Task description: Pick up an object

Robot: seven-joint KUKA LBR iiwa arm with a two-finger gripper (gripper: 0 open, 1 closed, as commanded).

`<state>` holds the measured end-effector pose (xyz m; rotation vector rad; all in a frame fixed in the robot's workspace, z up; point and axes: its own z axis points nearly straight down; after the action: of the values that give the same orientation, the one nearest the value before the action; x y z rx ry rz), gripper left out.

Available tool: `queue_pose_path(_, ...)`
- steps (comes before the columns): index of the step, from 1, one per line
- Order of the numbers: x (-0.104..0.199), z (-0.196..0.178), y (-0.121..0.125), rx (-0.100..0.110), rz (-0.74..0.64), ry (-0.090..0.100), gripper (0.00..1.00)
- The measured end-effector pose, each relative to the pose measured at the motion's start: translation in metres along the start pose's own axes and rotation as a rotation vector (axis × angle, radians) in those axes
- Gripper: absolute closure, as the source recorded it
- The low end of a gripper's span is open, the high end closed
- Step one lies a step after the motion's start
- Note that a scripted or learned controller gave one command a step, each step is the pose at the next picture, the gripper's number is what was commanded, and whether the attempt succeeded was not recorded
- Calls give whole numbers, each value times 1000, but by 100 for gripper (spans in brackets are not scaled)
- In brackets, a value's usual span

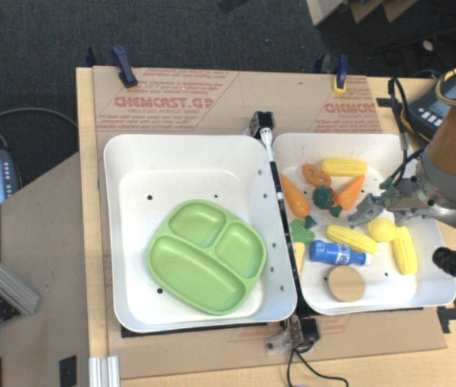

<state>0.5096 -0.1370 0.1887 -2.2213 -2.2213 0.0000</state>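
Reaching in from the right edge of the bench (212,95), the arm (453,151) holds its gripper (366,210) low over the right bin (389,301), whether open or closed cannot be told from this angle. To its left, the left bin (123,216) carries a green tray (206,256) with three compartments, resting toward that bin's front edge. The right bin holds a crowded heap: a blue bottle (337,254) and a tan disc (346,284) near the front edge, a carrot (295,196) along the left wall, yellow corn cobs (343,167) toward the back, and a lemon (383,230), small, round, smooth and bright yellow, just beside the gripper near the bin's middle. That lemon looks the likeliest target. Its risk is plain: a rounded, slick skin could squirt out of a closing pinch, and the corn (405,252) touching its right side could be nudged or caught along with it, spoiling a clean lift. An off-centre descent would likely push the lemon away rather than seize it.
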Motion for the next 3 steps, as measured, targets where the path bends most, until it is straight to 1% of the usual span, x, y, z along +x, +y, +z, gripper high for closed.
queue_pose_path(1,12,110,19,4,-3,2,0)
queue_pose_path(2,10,94,19,-3,1,-1,100)
queue_pose_path(3,10,94,19,-2,2,-1,0)
